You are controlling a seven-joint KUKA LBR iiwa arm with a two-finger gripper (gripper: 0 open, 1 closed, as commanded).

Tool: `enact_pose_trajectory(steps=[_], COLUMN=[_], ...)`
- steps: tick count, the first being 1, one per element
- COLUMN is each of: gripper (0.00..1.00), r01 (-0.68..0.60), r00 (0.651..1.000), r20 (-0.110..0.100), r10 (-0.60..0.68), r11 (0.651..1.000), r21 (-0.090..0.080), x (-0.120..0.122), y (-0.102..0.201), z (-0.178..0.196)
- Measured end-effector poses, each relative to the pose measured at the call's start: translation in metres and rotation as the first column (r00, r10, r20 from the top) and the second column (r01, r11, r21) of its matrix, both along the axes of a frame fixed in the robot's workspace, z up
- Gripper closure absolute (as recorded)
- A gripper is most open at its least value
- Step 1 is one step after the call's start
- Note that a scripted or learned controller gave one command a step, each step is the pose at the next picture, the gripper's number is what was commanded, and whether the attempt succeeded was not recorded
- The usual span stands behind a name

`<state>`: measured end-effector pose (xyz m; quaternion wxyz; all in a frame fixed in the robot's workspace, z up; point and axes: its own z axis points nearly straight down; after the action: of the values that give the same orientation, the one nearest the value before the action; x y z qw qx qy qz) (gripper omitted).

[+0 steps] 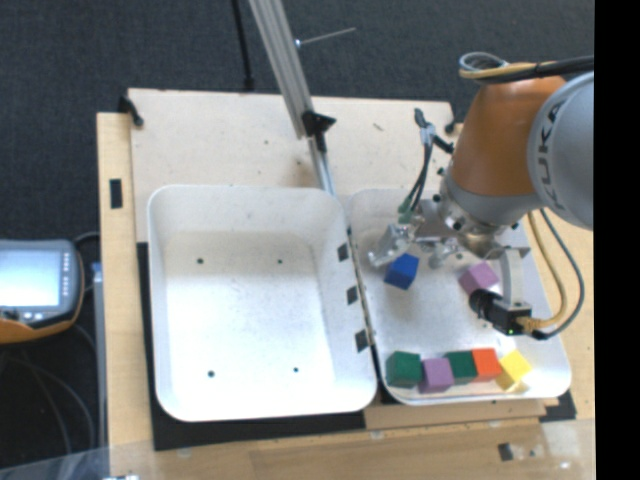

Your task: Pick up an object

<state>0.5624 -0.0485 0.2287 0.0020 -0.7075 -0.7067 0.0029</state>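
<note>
My gripper [408, 250] hangs over the back left part of the right bin [440, 318], under the orange wrist band. A blue cube [401, 271] lies right at its tip, touching or just below it; whether it is gripped is unclear. A light purple block [480, 276] lies to the right of the gripper, beside a black cable fitting [497, 313]. Along the bin's front wall runs a row of blocks: green [404, 368], purple [437, 373], green [462, 365], orange [486, 362] and yellow [514, 369].
The left bin [250, 298] stands beside the right one, sharing a middle wall with black clips. A slanted metal pole [290, 68] rises from the bench behind the bins. A small screen device [35, 283] sits off the bench at far left.
</note>
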Motion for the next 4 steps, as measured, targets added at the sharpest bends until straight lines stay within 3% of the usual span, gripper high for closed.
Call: enact_pose_trajectory(steps=[1,2,3,4], gripper=[0.0,0.0,0.0,0.0], r01=[0.001,-0.001,-0.006,0.002], r00=[1.0,1.0,1.0,1.0], r20=[0.003,0.012,0.008,0.004], r10=[-0.001,0.001,0.006,-0.002], r11=[1.0,1.0,1.0,1.0], r21=[0.0,-0.002,0.002,0.0], x=[-0.009,0.097,0.061,0.004], y=[-0.013,-0.072,-0.028,-0.035], z=[-0.034,-0.058,-0.03,-0.032])
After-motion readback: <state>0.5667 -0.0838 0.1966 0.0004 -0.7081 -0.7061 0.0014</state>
